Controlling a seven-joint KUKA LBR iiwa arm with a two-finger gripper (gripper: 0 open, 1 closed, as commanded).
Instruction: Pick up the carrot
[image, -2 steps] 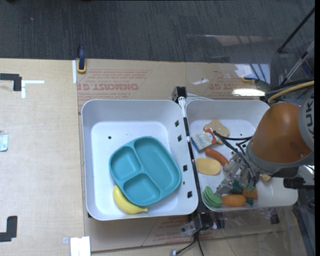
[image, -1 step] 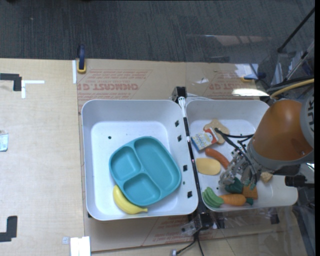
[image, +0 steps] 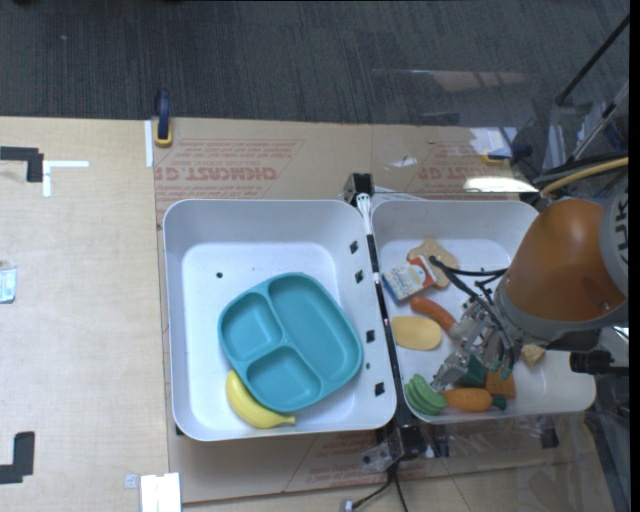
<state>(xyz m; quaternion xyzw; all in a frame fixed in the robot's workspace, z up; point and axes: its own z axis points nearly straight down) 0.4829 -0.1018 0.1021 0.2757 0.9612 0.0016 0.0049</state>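
Down in the right-hand shallow white bin (image: 400, 222), the small orange plastic carrot with green leafy top (image: 455, 398) lies against the near wall. Just above it hangs the grey two-finger gripper (image: 462, 365); how it stands cannot be told. Left bin: teal divided plate (image: 290, 342), yellow banana (image: 255, 405).

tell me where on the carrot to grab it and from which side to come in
Grip the small orange toy carrot across the middle of its body, coming straight down from above. It lies flat and roughly left-to-right near the front wall of the right white bin, so the fingers should close front-to-back. A green leafy toy sits at its left end and the gripper hovers just over it.
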